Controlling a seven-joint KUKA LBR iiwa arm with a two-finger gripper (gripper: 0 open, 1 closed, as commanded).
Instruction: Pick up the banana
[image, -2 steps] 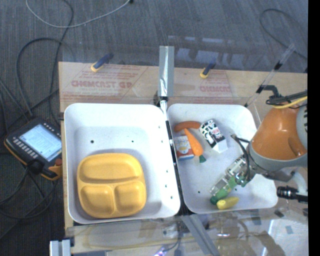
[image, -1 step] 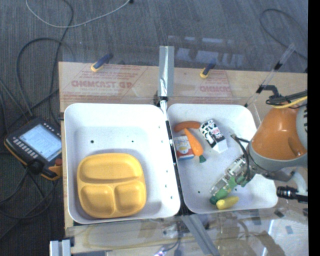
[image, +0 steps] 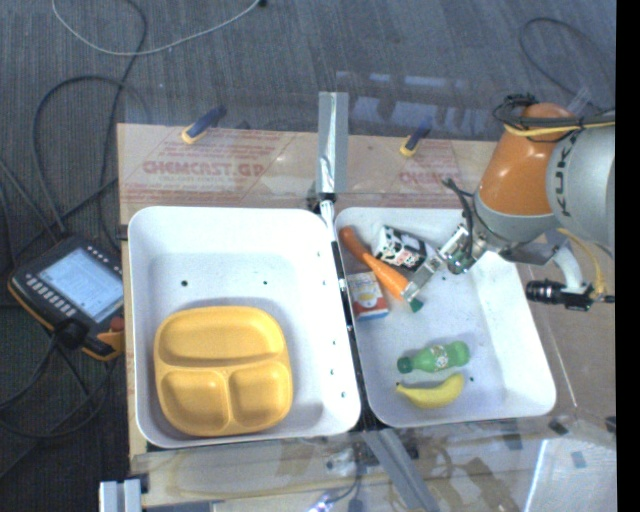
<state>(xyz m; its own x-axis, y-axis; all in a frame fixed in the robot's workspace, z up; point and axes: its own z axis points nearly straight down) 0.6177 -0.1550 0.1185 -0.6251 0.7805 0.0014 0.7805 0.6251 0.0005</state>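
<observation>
The banana (image: 431, 391) lay crosswise just below the green bottle (image: 433, 358), well toward the near rim from the tool (image: 418, 292), whose closure I could not tell.

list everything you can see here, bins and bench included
banana: 1, yellow, right bin, near front edge
bottle: 1, green, lying just behind the banana
carrot: 1, orange, right bin, back left
small carton: 1, red and white, beside the carrot
black and white pack: 1, right bin, back
divided tray: 1, yellow, left bin, front
left bin: 1, white
right bin: 1, white
teach pendant: 1, black and orange, floor left of bench
clamps: 2, yellow and blue, bench back edge
arm: 1, grey and orange, from the right
gripper: 1, over right bin's back, away from the banana
</observation>
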